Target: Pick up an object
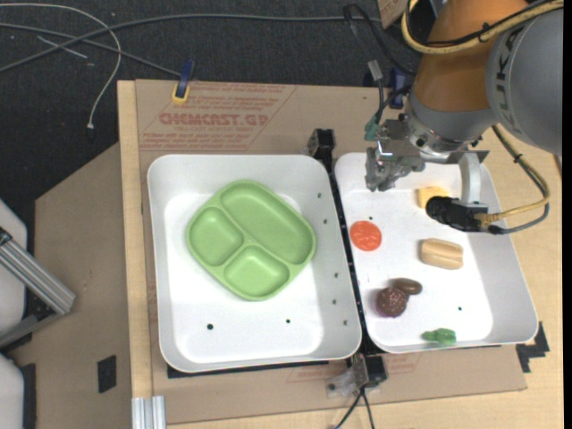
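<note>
Gripper [382, 179]: above right bin's [500, 315] rear-left corner; finger state cannot be told
Tan block [441, 254]: long axis left-right; lies mid-bin
Orange disc [365, 236]: flat, below gripper

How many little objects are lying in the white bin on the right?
5, perhaps more hidden under the arm: a yellow piece at the far side, an orange-red disc by the left wall, a tan block mid-bin, a dark brown lump nearer, a green piece at the near rim.
</note>
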Controlling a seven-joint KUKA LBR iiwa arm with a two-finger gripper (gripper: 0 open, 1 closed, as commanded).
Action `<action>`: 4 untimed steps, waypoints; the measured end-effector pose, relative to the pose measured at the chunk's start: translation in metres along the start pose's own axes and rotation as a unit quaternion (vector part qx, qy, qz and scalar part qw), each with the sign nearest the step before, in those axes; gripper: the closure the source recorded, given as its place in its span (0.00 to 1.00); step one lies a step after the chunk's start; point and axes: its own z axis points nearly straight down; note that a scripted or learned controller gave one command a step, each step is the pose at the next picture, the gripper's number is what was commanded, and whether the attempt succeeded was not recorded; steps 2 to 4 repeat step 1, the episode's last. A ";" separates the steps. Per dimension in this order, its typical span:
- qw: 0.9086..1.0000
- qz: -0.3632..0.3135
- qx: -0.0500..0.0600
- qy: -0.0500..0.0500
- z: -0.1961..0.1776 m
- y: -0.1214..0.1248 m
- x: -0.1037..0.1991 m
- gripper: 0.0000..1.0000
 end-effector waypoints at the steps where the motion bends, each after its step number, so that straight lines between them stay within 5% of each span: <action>1: 1.000 0.000 0.001 0.000 0.012 -0.022 0.052 1.00; 4: 1.000 0.000 0.001 0.000 0.012 -0.022 0.052 1.00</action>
